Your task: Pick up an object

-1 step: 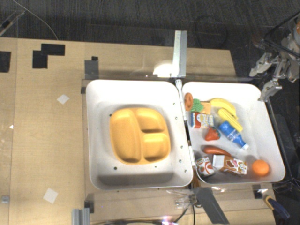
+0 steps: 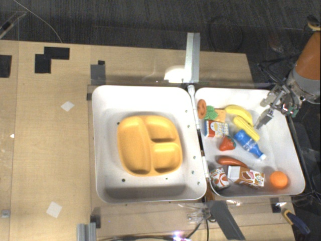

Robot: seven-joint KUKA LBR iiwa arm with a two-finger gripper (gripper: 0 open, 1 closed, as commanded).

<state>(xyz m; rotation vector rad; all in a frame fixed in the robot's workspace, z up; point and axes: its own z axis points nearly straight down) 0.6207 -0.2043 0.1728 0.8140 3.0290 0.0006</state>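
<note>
The right bin (image 2: pixel 281 149) holds several toy foods. Among them are a yellow banana (image 2: pixel 241 117), a blue bottle (image 2: pixel 249 143), a red strawberry (image 2: pixel 226 143), a red-brown sausage (image 2: pixel 231 161) and an orange (image 2: pixel 279 179). My gripper (image 2: pixel 265 110) hovers over the bin's upper right part, just right of the banana. Its fingers are spread open, with nothing between them. The lower fingertip (image 2: pixel 263 120) points down-left toward the banana's right end.
Small cartons (image 2: pixel 216 128) (image 2: pixel 249 175) and a little can (image 2: pixel 219 177) lie among the foods. The left bin (image 2: pixel 105 185) holds a yellow divided plate (image 2: pixel 149 144). A metal post (image 2: pixel 192 59) stands behind the wall between the bins.
</note>
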